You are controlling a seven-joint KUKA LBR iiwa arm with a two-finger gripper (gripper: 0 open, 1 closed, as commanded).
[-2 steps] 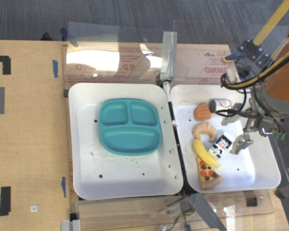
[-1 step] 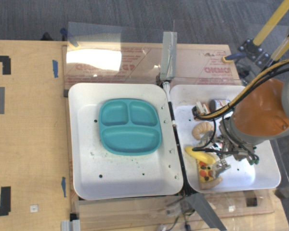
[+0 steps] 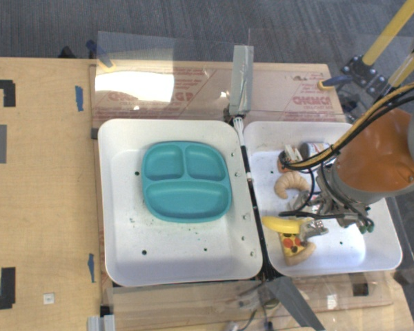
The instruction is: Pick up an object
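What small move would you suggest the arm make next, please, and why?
Probably a short descent onto the banana: the tool sits low in the right bin beside it, with the pizza slice just below, and nothing visibly gripped.

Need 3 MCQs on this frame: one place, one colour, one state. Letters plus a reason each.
1. Where does the tray lie?
A. left bin
B. right bin
C. on the bench outside the bins

2. What colour is the tray?
A. red
B. teal
C. black

3. How does the tray sit?
A. flat, compartments up
B. on its edge
C. flipped over

Answers:
1 A: it lies in the left bin, while the banana and croissant lie in the right bin under the arm.
2 B: it is plainly teal.
3 A: its three compartments face up.
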